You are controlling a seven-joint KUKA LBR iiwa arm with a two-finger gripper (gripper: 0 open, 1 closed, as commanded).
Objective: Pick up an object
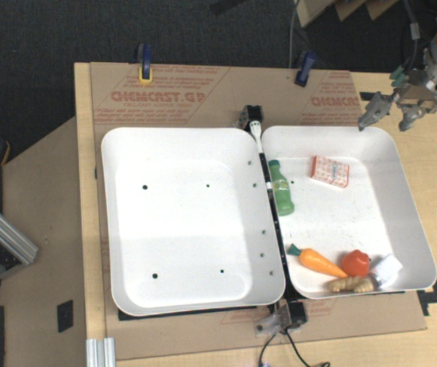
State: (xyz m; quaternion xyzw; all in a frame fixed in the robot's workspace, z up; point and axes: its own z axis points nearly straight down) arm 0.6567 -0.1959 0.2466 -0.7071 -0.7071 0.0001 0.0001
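Rt bin [402, 170]: bottle [281, 188], carrot [319, 262], tomato [357, 262]

Toys [324, 263] — right bin [409, 205], loose

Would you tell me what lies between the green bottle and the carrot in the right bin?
Nothing: the camera view shows bare white bin floor between the green bottle and the carrot.
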